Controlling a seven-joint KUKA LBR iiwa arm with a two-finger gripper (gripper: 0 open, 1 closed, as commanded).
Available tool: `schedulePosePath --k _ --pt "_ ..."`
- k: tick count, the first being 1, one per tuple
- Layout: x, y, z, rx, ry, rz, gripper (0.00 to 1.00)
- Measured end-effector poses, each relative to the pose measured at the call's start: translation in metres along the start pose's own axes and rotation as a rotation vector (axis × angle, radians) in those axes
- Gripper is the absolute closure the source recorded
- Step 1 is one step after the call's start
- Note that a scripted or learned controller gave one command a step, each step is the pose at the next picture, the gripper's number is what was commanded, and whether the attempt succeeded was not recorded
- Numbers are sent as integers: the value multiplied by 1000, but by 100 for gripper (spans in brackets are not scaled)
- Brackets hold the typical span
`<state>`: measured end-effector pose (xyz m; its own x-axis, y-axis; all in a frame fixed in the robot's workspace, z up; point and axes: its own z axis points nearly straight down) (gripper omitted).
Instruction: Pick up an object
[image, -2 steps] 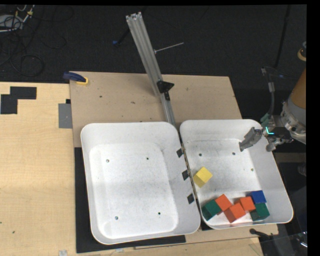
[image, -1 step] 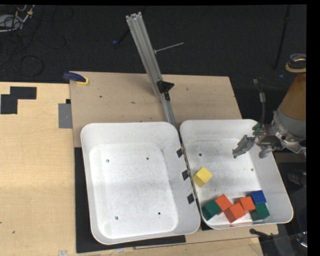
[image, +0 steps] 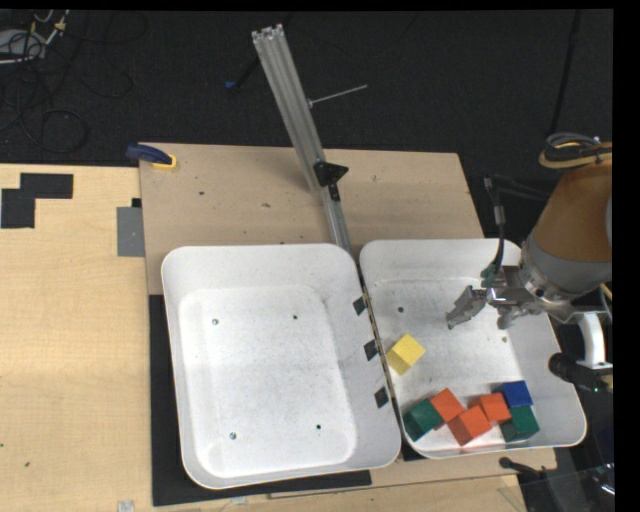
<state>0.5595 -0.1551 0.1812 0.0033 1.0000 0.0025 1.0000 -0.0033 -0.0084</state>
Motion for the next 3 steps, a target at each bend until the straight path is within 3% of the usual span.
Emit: schedulePosePath --k 1,2,3 --pt "-1 0 65 2 0 -1 0" --pt "-3 1 51 -4 -1 6 100" --pt "-1 10 2 -11 -3 -4 100"
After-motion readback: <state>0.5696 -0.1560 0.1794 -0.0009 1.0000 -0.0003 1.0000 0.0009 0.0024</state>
